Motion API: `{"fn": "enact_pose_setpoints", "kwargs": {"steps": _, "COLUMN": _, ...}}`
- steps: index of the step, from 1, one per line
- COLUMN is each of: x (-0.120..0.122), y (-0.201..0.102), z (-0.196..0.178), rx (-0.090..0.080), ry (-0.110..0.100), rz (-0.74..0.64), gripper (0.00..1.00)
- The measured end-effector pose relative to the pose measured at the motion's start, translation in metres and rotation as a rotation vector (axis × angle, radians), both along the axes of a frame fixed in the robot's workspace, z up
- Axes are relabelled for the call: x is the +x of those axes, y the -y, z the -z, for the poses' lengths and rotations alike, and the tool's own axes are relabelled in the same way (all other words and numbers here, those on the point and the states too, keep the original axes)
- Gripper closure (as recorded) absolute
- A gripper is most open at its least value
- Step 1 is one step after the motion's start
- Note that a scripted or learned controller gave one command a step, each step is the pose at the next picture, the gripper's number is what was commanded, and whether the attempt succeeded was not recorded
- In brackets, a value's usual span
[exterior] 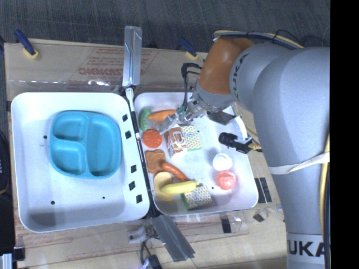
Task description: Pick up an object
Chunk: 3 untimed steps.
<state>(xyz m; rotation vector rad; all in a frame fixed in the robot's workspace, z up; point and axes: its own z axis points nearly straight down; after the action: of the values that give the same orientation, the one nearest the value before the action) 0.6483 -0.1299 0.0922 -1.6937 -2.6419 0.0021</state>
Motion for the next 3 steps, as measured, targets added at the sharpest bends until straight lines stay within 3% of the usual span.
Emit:
{"fn": "enact_pose_setpoints", "kwargs": {"steps": 1, "x": 0.000, "y": 0.000, "z": -0.006, "rx": 0.001, "ry": -0.006, "rz": -0.003, "gripper": 1.00}}
{"fn": "enact_pose_setpoints", "kwargs": {"steps": 2, "x": 0.009, "y": 0.081, "z": 0.002, "rx": -0.001, "ry": 0.003, "rz": -0.257, "gripper": 1.00}}
{"fn": "enact_pose_setpoints", "kwargs": {"steps": 3, "x": -0.060, "y": 0.047, "z": -0.074, "rx": 0.000, "ry": -0.003, "rz": 0.088, "gripper": 1.00}}
